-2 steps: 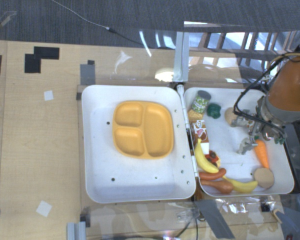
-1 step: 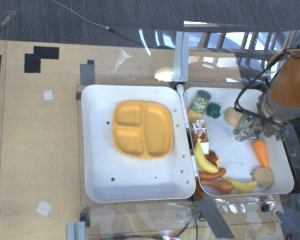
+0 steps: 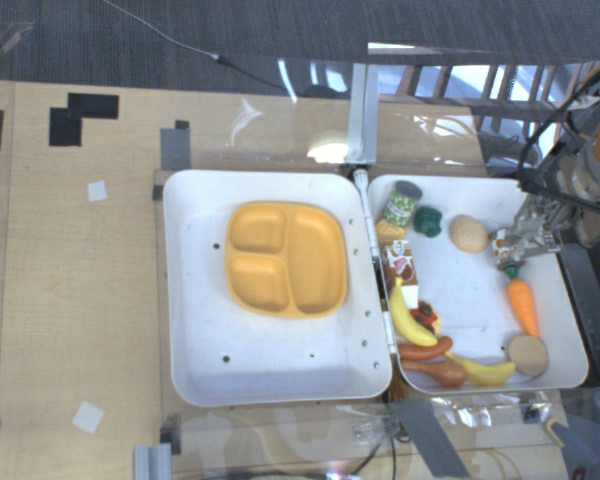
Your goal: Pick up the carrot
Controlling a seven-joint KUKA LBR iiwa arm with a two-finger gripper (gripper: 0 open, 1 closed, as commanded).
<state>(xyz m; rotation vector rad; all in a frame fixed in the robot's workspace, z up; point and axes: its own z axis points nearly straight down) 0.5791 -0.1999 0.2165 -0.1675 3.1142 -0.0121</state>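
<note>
We locate the carrot (image 3: 523, 306) in the right bin (image 3: 570, 368), near its right wall, lying flat w/ green top pointing up-view toward the gripper (image 3: 515, 248) and the tip pointing down toward a tan round item (image 3: 527, 354). The gripper hangs just above the carrot's green end; we cannot tell from this angle whether it is spread or closed, and nothing is visibly held in it.

Handling, as we judge it: the carrot looks like a moulded toy, so prob. light, stiff and smooth, hence slippery. It tapers, so a grip near the tip may squeeze it out. We recommend taking hold across the thick upper-mid body, approx. perpendicular to its long axis.

Clearance: bin wall is close on the right; the tan round item sits just beside the tip. The yellow tray (image 3: 285, 258) in the left bin (image 3: 200, 368) is well apart and not a concern
</note>
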